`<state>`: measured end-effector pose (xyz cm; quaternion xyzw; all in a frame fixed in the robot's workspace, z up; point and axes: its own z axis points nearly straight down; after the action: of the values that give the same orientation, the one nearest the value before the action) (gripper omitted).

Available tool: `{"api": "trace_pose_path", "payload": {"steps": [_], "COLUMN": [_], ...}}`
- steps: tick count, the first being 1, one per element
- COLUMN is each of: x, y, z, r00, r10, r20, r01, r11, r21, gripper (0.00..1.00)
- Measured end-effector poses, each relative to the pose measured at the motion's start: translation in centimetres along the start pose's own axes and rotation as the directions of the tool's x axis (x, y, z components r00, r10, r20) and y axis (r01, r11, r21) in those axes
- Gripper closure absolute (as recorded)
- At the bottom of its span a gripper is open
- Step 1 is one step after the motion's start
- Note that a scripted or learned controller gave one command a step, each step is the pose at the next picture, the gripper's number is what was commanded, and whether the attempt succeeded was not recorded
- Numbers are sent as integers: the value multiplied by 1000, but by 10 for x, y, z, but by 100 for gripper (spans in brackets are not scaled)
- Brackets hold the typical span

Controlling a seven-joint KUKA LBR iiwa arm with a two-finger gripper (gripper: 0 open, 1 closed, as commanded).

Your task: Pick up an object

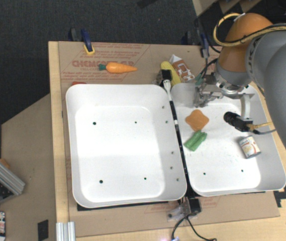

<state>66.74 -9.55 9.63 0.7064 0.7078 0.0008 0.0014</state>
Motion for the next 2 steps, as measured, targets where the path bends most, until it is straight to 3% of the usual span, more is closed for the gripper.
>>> {"api": "trace_pose_path", "payload": {"steps": [1, 2], "x": [0, 1], "y": [0, -1], "z": [1, 12], "r00": [1000, 1000], "r10": [0, 1], "r20": [0, -1], "r01": [0, -1], "r11": [1000, 1000], "r21": [1, 6], "gripper": [0, 0]}}
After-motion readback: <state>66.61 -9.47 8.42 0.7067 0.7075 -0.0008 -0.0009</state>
